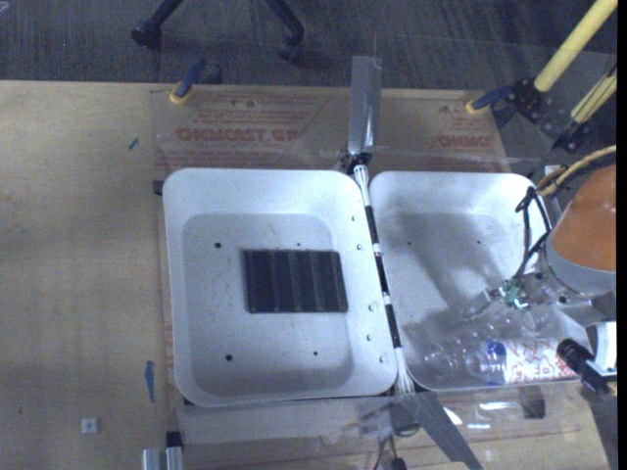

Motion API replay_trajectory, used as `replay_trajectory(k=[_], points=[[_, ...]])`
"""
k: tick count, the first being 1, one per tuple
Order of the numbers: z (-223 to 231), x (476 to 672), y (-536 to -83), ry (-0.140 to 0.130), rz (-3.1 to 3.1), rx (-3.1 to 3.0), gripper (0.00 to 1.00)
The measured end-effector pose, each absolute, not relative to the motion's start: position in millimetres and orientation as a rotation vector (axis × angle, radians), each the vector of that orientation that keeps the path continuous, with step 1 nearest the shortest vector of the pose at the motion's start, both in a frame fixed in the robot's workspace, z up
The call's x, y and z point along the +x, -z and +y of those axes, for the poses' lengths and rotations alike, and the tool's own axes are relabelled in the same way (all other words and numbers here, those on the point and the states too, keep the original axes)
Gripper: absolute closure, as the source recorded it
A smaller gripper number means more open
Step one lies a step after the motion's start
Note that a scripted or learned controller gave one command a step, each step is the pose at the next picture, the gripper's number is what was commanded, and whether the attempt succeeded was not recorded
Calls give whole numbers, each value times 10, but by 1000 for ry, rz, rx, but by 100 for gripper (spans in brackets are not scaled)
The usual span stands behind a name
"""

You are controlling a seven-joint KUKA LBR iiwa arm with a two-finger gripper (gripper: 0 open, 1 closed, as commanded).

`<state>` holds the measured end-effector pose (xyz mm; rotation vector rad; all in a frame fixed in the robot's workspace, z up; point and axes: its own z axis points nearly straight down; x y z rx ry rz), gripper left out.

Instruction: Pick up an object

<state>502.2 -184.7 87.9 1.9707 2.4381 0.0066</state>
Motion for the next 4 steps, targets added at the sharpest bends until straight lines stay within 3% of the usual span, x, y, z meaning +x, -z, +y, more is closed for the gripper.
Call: replay_trajectory(k=[1, 2, 3, 4], points=[[-1864, 5043, -998, -12, 2428, 1970, 100], [-1865, 5041, -995, -11, 2428, 1970, 0], [-1360, 5219, -883, -6, 2431, 1973, 0], [-1379, 5234, -997, -12, 2422, 1975, 100]])
